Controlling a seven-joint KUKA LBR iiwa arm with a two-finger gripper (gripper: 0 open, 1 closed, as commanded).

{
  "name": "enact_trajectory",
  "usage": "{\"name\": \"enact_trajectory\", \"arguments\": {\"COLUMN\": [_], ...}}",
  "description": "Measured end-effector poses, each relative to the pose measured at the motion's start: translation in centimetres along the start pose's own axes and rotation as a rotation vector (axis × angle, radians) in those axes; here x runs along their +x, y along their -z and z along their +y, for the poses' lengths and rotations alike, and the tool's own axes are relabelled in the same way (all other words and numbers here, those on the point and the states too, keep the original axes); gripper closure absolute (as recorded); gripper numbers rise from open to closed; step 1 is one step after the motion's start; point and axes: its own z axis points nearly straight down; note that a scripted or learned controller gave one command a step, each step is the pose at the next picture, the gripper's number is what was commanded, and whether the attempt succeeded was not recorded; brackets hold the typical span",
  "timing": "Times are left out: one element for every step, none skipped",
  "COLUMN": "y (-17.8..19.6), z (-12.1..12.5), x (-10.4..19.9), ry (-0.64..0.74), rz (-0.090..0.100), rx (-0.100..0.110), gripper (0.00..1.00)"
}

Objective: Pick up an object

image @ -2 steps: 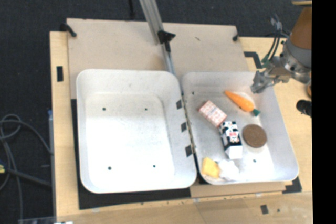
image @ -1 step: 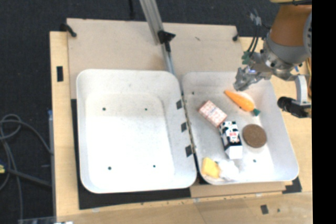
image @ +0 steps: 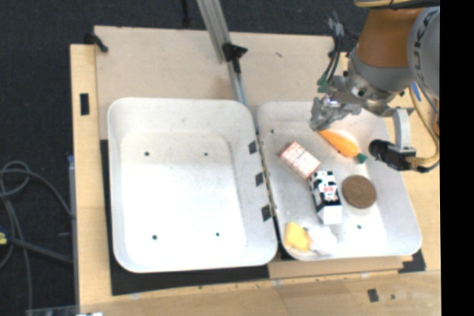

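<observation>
Step in hand looks like the approach, pre-grasp: the arm comes in from the right and the hand [image: 326, 113] hangs over the far part of the right bin [image: 400, 233], just above and a bit left of the carrot [image: 339, 141], an orange toy piece w/ a green tip. Nothing visible between the fingers, so no grasp yet; whether the hand is released or clenched, cannot tell from this angle, too small and dark. Likely target, judging by closeness, is the carrot, which lies slanted near the far side of the right bin, apart from the other items. Next move prob. calls for a short drop w/ the fingers set across the carrot's narrow width, not along it, since it is tapered and may roll or slip. Count, all relative to the carrot: 1 pink patterned box [image: 299, 158] to its left and a bit nearer the camera; 1 black-and-white box [image: 326, 196] nearer the camera; 1 brown disc [image: 359, 191] nearer and slightly right; 1 yellow lump [image: 296, 237] and 1 white crumpled piece [image: 323, 239] at the near edge. So 6 items incl. the carrot, 2 bins; the left bin [image: 126, 122] sits well left of the carrot on the desk [image: 148, 55].
</observation>
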Motion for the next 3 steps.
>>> {"name": "enact_trajectory", "arguments": {"y": [-1.0,-0.9,-1.9], "z": [-0.6,-0.3,-0.9], "x": [5.5,11.6,16.8], "ry": [-0.001,0.000,-0.001], "rz": [-0.002,0.000,-0.002], "rx": [0.001,0.000,0.002], "gripper": [1.00,1.00,1.00]}}
